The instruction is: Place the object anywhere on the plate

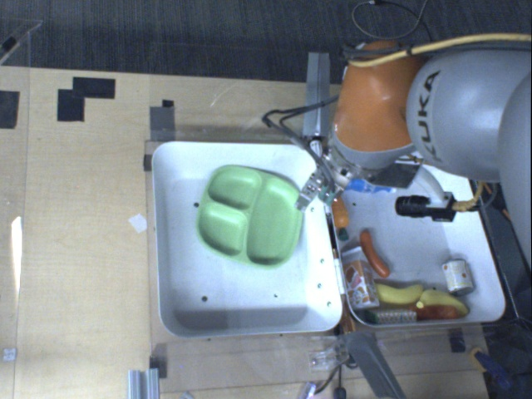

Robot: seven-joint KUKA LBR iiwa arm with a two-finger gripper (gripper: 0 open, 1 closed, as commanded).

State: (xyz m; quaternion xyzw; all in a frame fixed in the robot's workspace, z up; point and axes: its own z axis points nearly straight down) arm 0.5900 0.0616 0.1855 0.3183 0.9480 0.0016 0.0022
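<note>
Gripper [318, 183] is hovering at the green plate [249, 215] edge; cannot tell its opening. Nothing is lying on the plate, so placing looks pending.

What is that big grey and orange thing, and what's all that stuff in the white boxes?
That is a robot arm, grey with an orange band. The camera looks down on it from above, and the arm reaches in from the right. At its tip is a small pincer for picking things up, sitting just above the edge of a green plate with sections. I can't tell if the pincer is open or closed. The plate lies in the left white bin. The right white bin holds toy food: a sausage, a banana and a few other small things. The robot should put one on the plate.
</note>
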